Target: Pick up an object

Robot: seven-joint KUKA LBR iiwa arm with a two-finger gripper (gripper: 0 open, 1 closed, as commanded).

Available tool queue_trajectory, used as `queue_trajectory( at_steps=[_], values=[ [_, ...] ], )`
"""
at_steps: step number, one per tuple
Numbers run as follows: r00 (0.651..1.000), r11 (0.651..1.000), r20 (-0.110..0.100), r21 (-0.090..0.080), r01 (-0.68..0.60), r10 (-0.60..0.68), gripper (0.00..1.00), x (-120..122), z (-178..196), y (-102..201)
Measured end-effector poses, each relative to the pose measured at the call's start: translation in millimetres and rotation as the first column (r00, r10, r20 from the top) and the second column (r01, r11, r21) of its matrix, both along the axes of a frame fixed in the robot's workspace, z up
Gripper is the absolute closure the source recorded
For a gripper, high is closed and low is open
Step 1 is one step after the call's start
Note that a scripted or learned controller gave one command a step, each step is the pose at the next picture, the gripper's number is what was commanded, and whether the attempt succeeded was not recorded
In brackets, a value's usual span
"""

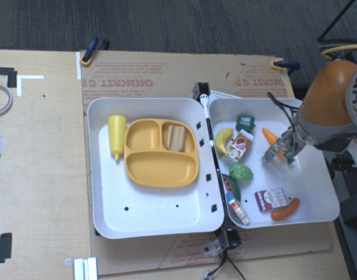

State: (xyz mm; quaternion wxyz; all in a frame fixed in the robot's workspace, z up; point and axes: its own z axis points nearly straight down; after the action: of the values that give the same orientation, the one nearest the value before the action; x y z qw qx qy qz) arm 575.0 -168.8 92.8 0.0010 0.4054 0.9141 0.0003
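Evidently the carrot [270, 136] lies in the right bin [318, 174], near its far wall, just beside the gripper [279, 151], which hangs low over the bin floor; its grip state cannot be told; the yellow tray [161, 171] occupies the left bin [102, 174]

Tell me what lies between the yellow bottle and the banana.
In the camera view, the yellow divided tray sits between the yellow bottle and the banana, then the bins' adjoining walls.
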Motion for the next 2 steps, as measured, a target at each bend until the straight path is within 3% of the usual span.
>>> queue_trajectory(
  at_steps=[1,2],
  values=[
    [0.983,0.983,0.002,0.000,0.184,-0.184,1.00,16.0,100.0,90.7],
    [0.966,0.966,0.019,0.002,0.257,-0.257,1.00,30.2,21.4,68.3]
  ],
)
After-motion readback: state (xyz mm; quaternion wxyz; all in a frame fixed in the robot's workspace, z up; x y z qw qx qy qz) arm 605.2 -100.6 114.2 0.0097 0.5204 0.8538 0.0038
